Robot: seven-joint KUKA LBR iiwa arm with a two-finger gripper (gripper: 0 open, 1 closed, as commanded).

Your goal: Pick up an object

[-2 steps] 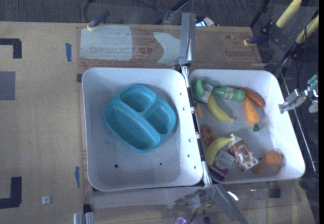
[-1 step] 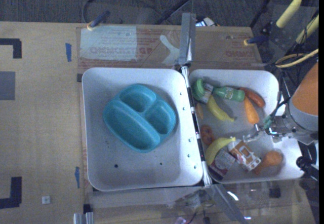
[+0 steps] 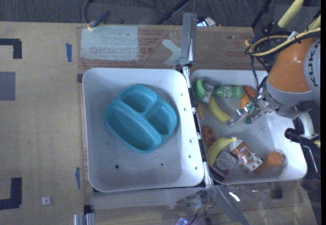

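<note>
Over the right bin (image 3: 298,132), the tool (image 3: 246,114) hangs low beside a banana (image 3: 219,110), apparently lining up a pick. Whether it is open cannot be told. The teal tray (image 3: 141,117) lies alone in the left bin (image 3: 97,132).

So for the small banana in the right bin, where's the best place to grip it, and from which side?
Probably at its middle, from straight above, fingers across its narrow width. The small banana lies flat and slanted in the right bin, with the green bottle close above it, so its ends look more crowded. The gripper is just beside it.
</note>
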